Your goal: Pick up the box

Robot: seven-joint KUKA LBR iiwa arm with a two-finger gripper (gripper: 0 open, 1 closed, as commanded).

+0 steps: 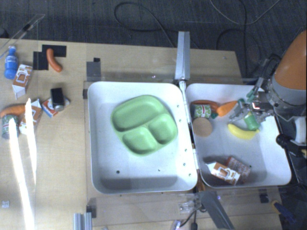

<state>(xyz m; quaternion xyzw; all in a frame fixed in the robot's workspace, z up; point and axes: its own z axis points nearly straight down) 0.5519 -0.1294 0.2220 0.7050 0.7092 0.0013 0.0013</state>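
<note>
The box point(224, 172), a small brown and white carton, lies flat near the front edge of the right bin point(268, 176). A darker brown packet point(239, 166) rests against its right side. My gripper point(243, 113) hovers over the far right part of that bin, well behind the box. It is open, with its fingers pointing down beside a small green object point(251, 122) and a yellow banana point(241, 132). Nothing is held between the fingers.
Behind the box, the right bin also holds a can point(203, 111), a brown disc point(203, 127), an orange carrot point(226, 109) and a red sausage point(205, 102). A green divided plate point(144, 124) fills the left bin point(103, 176). Small items lie on the bench at far left.
</note>
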